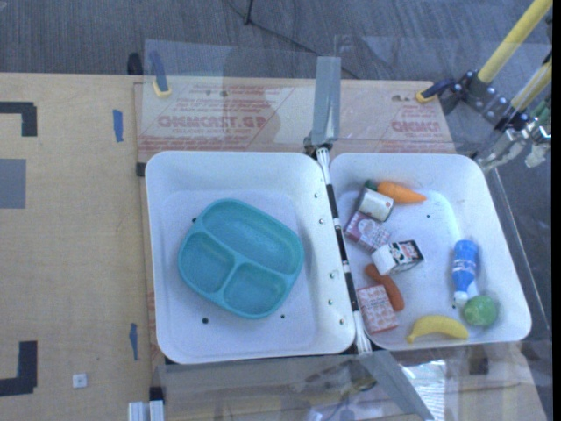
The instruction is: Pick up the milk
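The milk [397, 256] is a small white carton with black cow patches. It lies on its side near the middle of the right bin [500, 226]. A pink-patterned carton [367, 231] touches its upper left. A brown sausage [387, 288] lies just below it, touching or nearly touching it.
Also in the right bin are a carrot [401, 192], a small can [375, 204], a pink box [377, 309], a banana [437, 327], a blue bottle [465, 268] and a green ball [479, 310]. The left bin [166, 200] holds a teal divided plate [240, 257]. Yellow poles with a clamp [491, 86] stand at the upper right.
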You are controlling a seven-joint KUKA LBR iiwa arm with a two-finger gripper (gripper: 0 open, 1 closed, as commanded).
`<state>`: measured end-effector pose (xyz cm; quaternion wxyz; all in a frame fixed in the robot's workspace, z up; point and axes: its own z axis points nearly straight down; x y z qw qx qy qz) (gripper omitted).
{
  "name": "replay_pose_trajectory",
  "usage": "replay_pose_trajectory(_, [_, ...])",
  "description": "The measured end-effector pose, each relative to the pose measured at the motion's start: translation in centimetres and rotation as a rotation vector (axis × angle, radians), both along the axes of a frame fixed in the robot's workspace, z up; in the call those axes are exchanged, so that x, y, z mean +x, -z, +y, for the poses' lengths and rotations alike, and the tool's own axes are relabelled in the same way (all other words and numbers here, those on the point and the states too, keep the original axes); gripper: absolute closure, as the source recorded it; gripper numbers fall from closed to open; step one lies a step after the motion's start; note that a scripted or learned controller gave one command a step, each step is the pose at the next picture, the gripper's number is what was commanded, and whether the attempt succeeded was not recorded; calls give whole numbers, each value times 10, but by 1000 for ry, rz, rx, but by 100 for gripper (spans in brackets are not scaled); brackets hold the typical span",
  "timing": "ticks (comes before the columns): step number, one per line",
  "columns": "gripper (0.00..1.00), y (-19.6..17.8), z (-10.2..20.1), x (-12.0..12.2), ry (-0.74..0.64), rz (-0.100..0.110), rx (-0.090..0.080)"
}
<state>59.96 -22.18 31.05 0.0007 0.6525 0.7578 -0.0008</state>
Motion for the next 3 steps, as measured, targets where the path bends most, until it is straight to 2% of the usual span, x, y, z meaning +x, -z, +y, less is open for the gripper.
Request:
replay_pose_trajectory(1, [0,156,59,5,-1,3,2])
replay_pose_trajectory(2, [0,216,114,-28,-21,-10,0])
replay_pose_trajectory(3, [100,207,113,-27,-17,-12,3])
